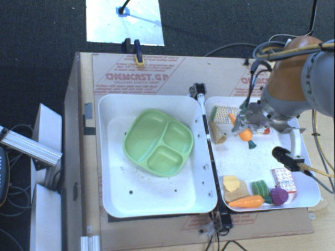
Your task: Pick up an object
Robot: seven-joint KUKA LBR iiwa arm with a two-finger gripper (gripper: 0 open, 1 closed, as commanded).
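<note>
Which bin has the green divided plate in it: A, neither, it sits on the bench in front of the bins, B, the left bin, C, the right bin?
B: the green divided plate lies tilted inside the left bin, while the right bin holds the small toy foods.

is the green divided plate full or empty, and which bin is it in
Empty. The green plate lies right side up in the left bin, and all three of its compartments show bare green.
</note>
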